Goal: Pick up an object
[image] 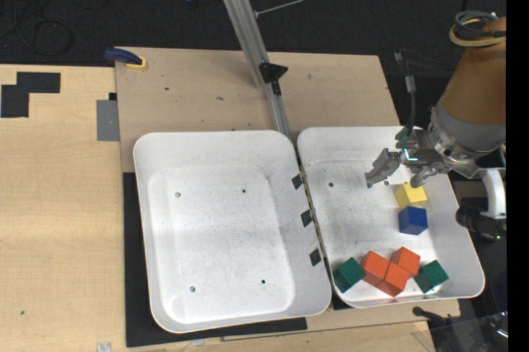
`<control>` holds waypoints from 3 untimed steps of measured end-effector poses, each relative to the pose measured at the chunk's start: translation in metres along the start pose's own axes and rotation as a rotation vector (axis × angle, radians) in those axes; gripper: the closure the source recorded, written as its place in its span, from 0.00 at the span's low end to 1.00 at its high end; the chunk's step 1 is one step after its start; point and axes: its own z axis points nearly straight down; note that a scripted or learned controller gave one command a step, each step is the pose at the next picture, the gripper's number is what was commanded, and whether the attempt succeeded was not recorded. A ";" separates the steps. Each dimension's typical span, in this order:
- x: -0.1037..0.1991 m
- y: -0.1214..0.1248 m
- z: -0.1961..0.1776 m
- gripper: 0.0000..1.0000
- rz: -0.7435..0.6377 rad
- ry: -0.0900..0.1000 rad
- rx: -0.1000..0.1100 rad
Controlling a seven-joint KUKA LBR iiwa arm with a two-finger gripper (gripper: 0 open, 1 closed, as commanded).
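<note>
I hold the grey two-finger gripper (pixel 395 166) above the right shallow white bin (pixel 347 152), beside the small yellow cube (pixel 411 194), which touches the blue cube (pixel 412 219). Its fingers look spread and bear nothing. The orange blocks (pixel 389 268) and green blocks (pixel 349 273) crowd the near wall, so I judge the yellow cube the easier pick. The left white bin (pixel 157 152) serves elsewhere.
</note>
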 end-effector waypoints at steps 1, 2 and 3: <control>-0.001 0.001 -0.002 0.00 0.004 -0.001 -0.005; -0.003 0.002 0.042 0.00 0.002 -0.001 0.000; -0.001 -0.002 0.106 0.00 0.002 0.000 0.002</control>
